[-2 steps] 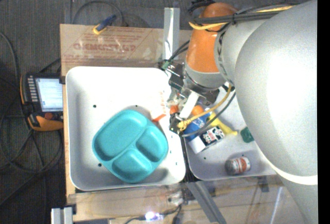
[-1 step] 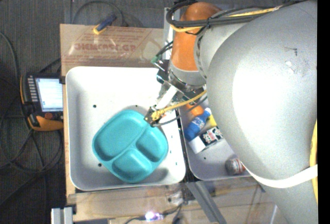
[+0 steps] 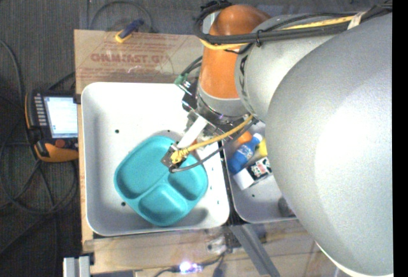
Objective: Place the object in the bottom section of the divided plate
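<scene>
A teal divided plate [image 3: 159, 185] lies tilted in the left white bin [image 3: 105, 110], toward its front right. It has one large section on the left and smaller ones at the front and right. My gripper [image 3: 174, 159] hangs over the plate's upper right rim, below the orange wrist band [image 3: 220, 75]. A yellow cable runs along the gripper to its tip. No object shows clearly at the tip, which is small and dark against the plate.
The right bin [image 3: 255, 202] is mostly hidden under the big grey arm. In it lie a blue bottle with an orange cap [image 3: 245, 155] and a white and black item [image 3: 259, 169]. A handheld pendant [image 3: 52, 120] sits left of the bins, and a cardboard sheet [image 3: 127, 62] behind them.
</scene>
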### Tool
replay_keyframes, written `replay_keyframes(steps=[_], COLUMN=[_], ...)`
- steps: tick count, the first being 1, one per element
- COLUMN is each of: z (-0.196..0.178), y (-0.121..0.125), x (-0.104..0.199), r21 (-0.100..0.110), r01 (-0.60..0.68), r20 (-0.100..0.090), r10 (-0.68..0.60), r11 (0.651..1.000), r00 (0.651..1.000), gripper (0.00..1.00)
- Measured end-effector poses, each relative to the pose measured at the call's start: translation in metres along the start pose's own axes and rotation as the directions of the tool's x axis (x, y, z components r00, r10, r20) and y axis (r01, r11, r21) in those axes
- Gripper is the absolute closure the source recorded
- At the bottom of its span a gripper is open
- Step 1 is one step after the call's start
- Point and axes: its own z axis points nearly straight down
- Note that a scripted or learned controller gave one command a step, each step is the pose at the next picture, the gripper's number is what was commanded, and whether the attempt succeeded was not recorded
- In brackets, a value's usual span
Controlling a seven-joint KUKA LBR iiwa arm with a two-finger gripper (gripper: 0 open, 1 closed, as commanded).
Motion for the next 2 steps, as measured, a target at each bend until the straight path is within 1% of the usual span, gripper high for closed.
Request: replay_keyframes(steps=[2], z=[-0.0106], y=[-0.0014], x=[0.0004], r21=[0.007], r01=[0.006], r20=[0.019], r10=[-0.006], r11=[1.000], r00=[1.000], gripper=[1.00])
